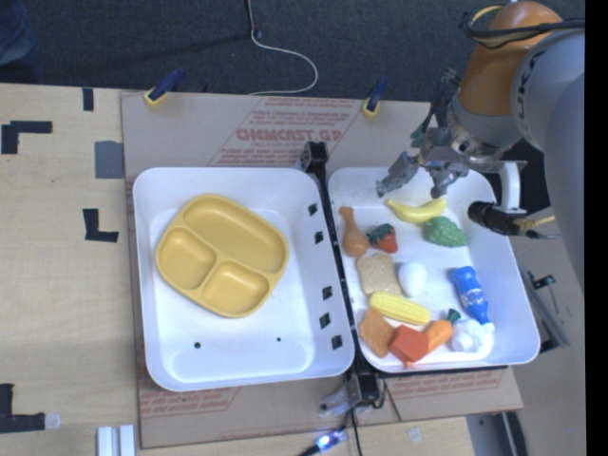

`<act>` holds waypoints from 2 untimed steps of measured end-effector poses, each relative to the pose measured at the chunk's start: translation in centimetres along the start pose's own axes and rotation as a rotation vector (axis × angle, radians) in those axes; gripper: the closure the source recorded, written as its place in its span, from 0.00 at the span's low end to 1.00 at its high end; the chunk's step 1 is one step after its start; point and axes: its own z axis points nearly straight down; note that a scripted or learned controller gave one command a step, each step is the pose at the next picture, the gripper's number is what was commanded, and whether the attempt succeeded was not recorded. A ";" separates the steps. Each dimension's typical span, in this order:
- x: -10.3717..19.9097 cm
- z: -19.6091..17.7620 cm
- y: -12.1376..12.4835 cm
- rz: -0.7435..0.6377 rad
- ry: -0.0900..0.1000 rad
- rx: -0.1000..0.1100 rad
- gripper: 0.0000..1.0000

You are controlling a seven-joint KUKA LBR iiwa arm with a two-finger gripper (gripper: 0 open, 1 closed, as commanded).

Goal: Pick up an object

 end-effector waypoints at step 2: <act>-0.5 4.6 -0.6 -0.002 -0.003 -0.008 0.00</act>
